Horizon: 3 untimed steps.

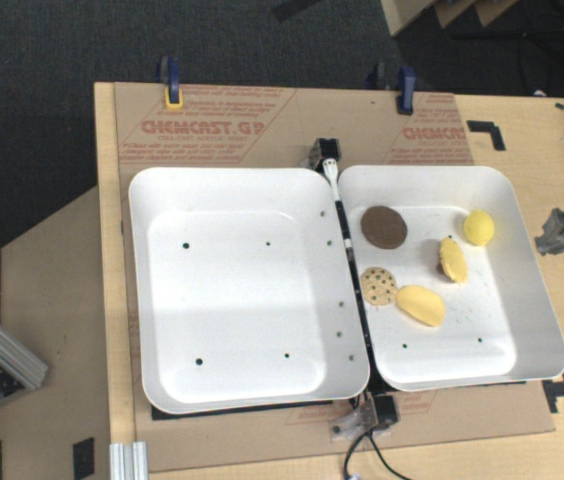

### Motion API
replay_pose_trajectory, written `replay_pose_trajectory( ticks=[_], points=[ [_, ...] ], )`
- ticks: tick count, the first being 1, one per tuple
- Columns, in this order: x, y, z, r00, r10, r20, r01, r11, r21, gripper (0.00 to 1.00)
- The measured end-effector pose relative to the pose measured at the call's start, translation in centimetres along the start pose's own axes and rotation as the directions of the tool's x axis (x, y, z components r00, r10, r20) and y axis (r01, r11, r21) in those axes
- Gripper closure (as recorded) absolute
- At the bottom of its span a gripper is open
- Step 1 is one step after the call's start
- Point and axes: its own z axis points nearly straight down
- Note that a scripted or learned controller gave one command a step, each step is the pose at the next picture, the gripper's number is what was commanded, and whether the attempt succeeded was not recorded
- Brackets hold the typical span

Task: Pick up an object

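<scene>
Plainly, every candidate lay in the right bin, at centre right of the frame. The lemon — small, round, bright yellow — sat toward that bin's upper right. It would probably handle as a light, stiff toy, somewhat slick, and a grip across its middle looked soundest. Just below and left of it lay a narrower yellow piece, and lower again a fatter yellow oval; both looked light and smooth too, best taken across their short width. A dark brown disc and a speckled cookie lay flat near the bin's left wall — thin, so harder to get fingers under. The left bin showed bare white floor. At the frame's right edge, level with the lemon, a grey piece that may have been the gripper was partly cut off; whether its claw stood wide or narrow could not be told.
</scene>
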Motion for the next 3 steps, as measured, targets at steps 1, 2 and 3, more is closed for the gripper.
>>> replay_pose_trajectory(
  ticks=[1, 2, 3],
  points=[
    [4.1, 8.1, -6.5, 1.0, -0.002, -0.002, 0.002, 1.0, 0.006, 1.0],
    [10.2, 5.2, -1.5, 1.0, -0.001, -0.01, 0.001, 1.0, 0.027, 1.0],
    [15.7, 13.5, -22.2, 1.0, -0.002, -0.005, 0.002, 1.0, -0.002, 1.0]
  ],
)
